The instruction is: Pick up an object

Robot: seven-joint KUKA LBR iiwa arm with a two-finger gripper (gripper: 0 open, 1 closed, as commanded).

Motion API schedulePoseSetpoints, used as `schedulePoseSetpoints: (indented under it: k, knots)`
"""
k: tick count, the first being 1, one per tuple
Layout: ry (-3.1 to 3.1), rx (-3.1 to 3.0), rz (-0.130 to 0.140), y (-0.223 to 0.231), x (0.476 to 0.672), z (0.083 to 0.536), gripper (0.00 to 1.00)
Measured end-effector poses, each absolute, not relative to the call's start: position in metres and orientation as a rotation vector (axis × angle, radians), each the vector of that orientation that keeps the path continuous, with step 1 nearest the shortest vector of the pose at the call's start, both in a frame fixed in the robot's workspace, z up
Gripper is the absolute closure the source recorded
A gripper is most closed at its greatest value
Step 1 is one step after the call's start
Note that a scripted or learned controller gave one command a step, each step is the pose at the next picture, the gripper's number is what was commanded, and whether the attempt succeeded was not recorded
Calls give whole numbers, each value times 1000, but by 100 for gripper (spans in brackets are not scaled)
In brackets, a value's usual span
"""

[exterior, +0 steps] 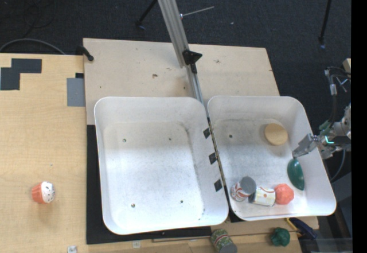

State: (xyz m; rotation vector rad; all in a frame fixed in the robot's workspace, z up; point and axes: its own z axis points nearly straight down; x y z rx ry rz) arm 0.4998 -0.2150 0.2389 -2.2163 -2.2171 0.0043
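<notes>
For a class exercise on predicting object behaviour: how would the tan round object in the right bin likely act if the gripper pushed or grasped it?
The tan round object looks smooth and rounded, so a push would probably send it rolling across the right bin. Nothing touches it, so little would stop it. Fingers may slip off its curved sides.

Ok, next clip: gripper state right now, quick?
Gripper: at the right bin's right rim, just above the green object; open or closed cannot be told.
</notes>
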Motion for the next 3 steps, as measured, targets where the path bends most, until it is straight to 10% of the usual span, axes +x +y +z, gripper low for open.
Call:
schedulePoseSetpoints:
  k: [3]
  knots:
    - [-2215,-2215,5,-205,499,140,0]
